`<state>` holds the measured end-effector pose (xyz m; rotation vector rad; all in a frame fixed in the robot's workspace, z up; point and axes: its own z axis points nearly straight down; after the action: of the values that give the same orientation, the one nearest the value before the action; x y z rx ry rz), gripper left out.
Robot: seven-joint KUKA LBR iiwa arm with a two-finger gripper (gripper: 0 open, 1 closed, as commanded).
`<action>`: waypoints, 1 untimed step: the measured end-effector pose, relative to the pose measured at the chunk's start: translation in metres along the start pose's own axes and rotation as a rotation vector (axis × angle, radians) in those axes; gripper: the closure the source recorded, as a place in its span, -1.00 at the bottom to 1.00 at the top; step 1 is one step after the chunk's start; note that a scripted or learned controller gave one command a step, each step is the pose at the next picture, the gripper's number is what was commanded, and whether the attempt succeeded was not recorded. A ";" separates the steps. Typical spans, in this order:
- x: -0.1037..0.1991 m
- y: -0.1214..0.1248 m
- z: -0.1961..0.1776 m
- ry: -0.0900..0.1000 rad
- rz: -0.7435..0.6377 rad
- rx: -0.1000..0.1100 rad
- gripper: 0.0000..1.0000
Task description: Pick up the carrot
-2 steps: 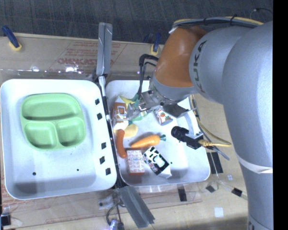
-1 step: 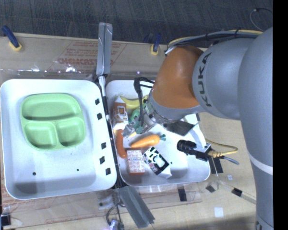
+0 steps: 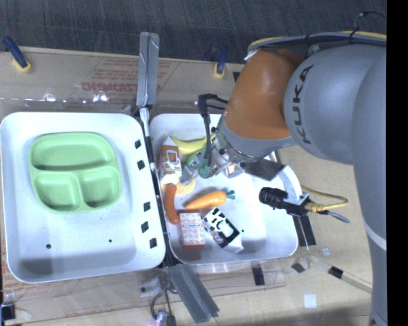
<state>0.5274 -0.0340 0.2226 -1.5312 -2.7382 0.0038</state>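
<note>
Nearest lens: grey KUKA arm (image 3: 333,87) w/ orange band, looming over right bin (image 3: 275,240). Gripper (image 3: 207,163) low in bin's upper-left, just above carrot (image 3: 205,199); grip state: cannot tell, blurred and partly under wrist. Carrot lying flat mid-bin, green tip to the right, nothing clamped on it. Crowded around: banana (image 3: 183,143) above, orange sausage-like piece (image 3: 170,202) at left wall, small carton (image 3: 192,228) and black-white packet (image 3: 223,228) below. Left bin (image 3: 13,250) w/ green divided tray (image 3: 75,170). Risks: closing on banana or sausage-like piece instead; carrot rolling away, being round; pinch landing off-centre so it tips out.
</note>
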 end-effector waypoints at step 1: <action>0.009 -0.056 0.033 0.002 -0.178 0.002 -1.00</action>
<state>0.4753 -0.0557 0.1898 -1.2807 -2.8607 0.0039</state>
